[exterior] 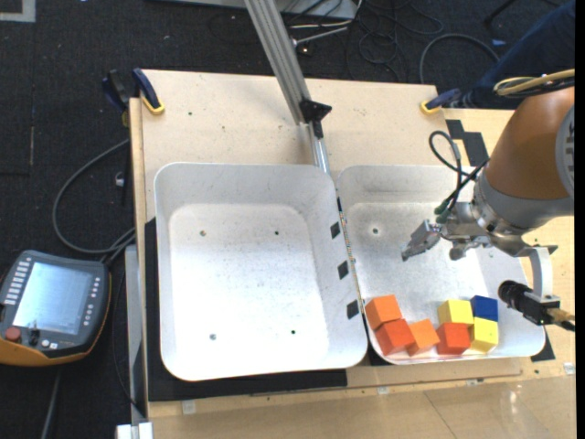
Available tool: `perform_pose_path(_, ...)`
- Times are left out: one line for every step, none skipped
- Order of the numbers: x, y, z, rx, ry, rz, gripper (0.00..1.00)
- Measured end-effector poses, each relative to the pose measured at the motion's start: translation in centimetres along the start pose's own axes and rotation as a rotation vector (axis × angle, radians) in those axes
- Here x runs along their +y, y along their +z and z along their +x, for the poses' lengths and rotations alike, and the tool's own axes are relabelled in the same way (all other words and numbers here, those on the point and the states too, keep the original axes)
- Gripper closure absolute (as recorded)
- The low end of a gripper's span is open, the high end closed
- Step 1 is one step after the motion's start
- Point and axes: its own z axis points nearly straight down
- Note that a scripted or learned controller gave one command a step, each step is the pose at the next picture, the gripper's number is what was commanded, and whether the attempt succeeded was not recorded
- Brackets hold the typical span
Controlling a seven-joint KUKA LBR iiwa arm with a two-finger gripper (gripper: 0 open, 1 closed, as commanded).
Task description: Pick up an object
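The table [238,122] carries two shallow white bins side by side, and the right bin [384,199] serves as the landmark here. The left bin [242,263] lies just beside it, the two rims touching along the middle.

The arm [535,154] reaches over the right bin's far right side, and its gripper [422,241] hangs above the bin's bare middle floor. Whether the fingers are spread or closed cannot be told from this slant; nothing is seen between them.

The objects to pick all lie along the right bin's near edge, well apart from the gripper: three orange blocks [400,327] clustered toward the near left corner, two yellow blocks [455,312] further right, and a blue block [485,305] touching the yellow ones.

By this showing, the task looks barely begun. No block is lifted or gripped, so the approach, the descent onto one block, the closing and the lift all seem left to do.
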Motion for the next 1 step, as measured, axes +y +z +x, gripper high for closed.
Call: perform_pose_path(-4.11,10.45,-1.09,-0.003,0.002,-0.007,0.00)
